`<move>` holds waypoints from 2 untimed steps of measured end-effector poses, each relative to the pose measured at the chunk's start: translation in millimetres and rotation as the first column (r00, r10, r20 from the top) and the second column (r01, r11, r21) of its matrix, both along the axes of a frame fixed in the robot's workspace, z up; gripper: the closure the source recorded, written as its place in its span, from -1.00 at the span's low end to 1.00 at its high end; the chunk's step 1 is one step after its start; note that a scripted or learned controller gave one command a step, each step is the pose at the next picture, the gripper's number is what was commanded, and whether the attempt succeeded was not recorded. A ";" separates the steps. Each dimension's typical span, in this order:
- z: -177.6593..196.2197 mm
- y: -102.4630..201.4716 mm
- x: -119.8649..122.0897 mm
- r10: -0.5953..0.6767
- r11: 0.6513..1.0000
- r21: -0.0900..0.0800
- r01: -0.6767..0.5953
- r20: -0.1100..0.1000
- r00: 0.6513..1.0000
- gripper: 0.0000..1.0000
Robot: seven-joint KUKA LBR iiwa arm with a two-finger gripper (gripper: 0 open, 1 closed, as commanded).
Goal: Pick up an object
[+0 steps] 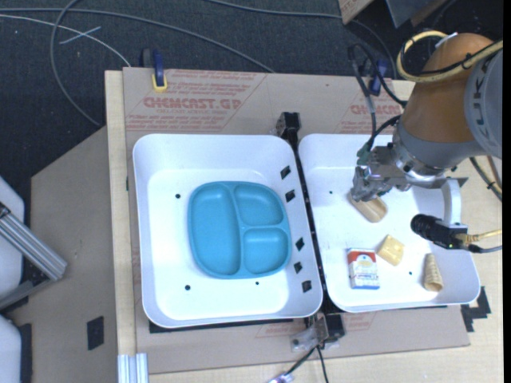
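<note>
My gripper (369, 188) hangs low over the right bin (335, 174), its tip right above a tan cork-like piece (371, 209) that lies just below it. A pale yellow block (391, 250) rests lower right of that piece. A small red-and-white box (363, 268) lies near the bin's front. A tan cone-shaped piece (432, 273) sits by the front right corner. The arm's grey wrist and orange band cover the bin's back right part.
The left bin (160, 174) holds a blue divided plate (238, 228). A black clamp strip (297, 206) runs between the bins. A black cable fitting (435, 230) sticks out from the arm over the right bin. Cardboard lies under both bins.
</note>
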State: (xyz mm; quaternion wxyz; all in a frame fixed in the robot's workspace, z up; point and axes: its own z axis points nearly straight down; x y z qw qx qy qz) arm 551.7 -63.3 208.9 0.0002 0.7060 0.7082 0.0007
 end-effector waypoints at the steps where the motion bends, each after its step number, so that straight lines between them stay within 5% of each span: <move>1: 12.1 47.0 14.3 0.001 1.000 0.000 -0.001 0.001 1.000 1.00; 2: 5.1 98.9 29.4 0.000 1.000 0.000 0.000 0.000 1.000 1.00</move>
